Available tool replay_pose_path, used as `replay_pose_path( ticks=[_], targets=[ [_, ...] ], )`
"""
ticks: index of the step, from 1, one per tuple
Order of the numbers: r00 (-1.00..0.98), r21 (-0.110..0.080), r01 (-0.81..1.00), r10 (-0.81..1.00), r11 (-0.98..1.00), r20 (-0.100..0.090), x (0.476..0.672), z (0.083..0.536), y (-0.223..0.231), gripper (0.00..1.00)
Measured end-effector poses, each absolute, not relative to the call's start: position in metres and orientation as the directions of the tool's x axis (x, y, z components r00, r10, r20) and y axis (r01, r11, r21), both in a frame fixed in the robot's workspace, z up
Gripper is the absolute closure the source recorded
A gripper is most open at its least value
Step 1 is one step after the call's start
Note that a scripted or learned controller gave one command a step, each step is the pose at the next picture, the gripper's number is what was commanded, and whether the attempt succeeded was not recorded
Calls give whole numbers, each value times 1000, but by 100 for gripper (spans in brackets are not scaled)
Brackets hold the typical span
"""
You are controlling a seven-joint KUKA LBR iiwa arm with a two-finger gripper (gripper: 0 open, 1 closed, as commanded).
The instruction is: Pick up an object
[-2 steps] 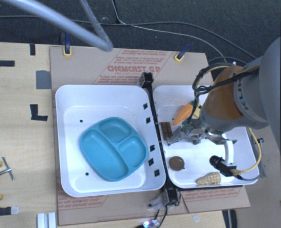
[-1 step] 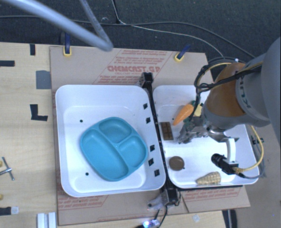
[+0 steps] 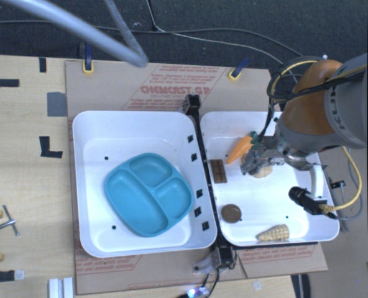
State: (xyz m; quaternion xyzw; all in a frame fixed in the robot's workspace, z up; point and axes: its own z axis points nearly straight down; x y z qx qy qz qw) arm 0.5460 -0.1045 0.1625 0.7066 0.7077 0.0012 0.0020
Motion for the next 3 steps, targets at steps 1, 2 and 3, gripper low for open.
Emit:
replay_pose_path(
  ticks=[1, 2, 3],
  targets=[
    [-1, 5, 1000, 1000, 1, -1, 542, 225, -106, 100],
    [-1, -1, 1000, 1000, 1, 0, 542, 227, -105, 100],
    [-5, -2, 1000, 1000, 5, 1, 529, 225, -57, 100]
  ],
)
